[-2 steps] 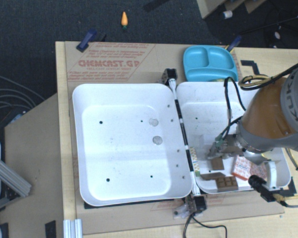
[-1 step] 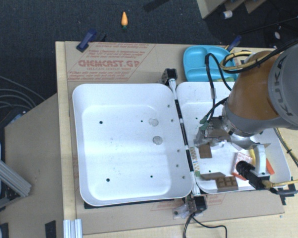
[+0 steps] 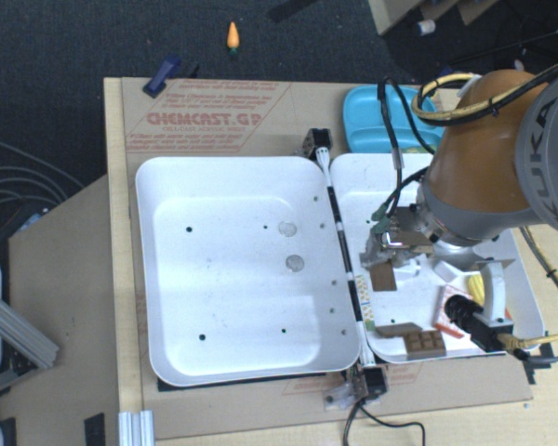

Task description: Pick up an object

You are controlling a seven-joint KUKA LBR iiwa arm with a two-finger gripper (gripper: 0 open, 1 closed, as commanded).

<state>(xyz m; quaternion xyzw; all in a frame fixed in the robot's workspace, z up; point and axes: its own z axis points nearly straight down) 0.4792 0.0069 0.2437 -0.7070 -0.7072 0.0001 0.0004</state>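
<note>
Right bin (image 3: 358, 193): brown block (image 3: 420, 342), small brown piece (image 3: 383, 278), yellow item (image 3: 477, 287).
End effector (image 3: 392, 246): over this bin; grip state cannot be told.

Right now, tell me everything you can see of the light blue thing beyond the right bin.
The light blue thing looks like smooth plastic with rounded corners. It lies flat on the bench at the right bin's far rim. A black cable crosses it, and the arm hides its right end.

Even, diffuse overhead light, left-hand white bin (image 3: 167, 277) bright and evenly lit, soft shadow beneath the arm (image 3: 488, 156), surrounding floor (image 3: 56, 63) dim, detail slightly soft, possibly from compression.
</note>
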